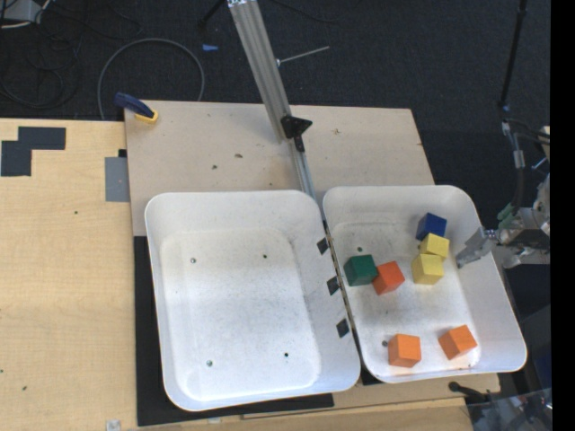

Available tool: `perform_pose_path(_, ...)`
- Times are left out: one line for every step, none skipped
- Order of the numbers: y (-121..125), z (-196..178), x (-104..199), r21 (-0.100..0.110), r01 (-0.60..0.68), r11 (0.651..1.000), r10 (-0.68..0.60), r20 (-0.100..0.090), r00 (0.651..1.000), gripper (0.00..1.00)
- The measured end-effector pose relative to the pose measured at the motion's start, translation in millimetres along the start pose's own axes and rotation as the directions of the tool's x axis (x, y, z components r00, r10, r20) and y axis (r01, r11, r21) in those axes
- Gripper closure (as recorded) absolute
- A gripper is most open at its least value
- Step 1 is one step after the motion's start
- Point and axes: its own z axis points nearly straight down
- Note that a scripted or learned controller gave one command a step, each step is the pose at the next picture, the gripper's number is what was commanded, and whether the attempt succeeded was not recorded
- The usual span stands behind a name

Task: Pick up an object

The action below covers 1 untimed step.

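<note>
Two shallow white bins sit side by side on the bench: left bin (171, 241) and right bin (490, 330), their inner rims touching along a seam with small black clips. All loose objects lie in the right bin. A blue cube (431, 225) sits toward the bin's 1 o'clock area; a yellow cube (436, 245) lies just beside it at its 6 o'clock, touching or nearly so, and a second yellow cube (428, 268) sits just below that, slightly toward 7 o'clock. Near the bin's centre-left, a green cube (360, 269) and a red-orange cube (388, 277) lie side by side, apparently touching, the red-orange one at the green one's 3 o'clock. Toward the bin's 6 o'clock, an orange cube (404, 349) rests on the floor, with another orange cube (458, 340) at its 3 o'clock, near but apart, close to the bin's lower right corner. The gripper (471, 252) enters from 3 o'clock at the right bin's rim, just beside the yellow pair but not touching either. Nothing is visible between its tips; whether they stand apart or together cannot be told at this resolution. A slanted aluminium rail (265, 65) runs from 12 o'clock down toward the seam between the bins.
</note>
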Motion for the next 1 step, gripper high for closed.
perform_pose_path(0.0,0.0,0.0,0.000,-0.001,1.000,0.001,0.000,1.000,0.00)
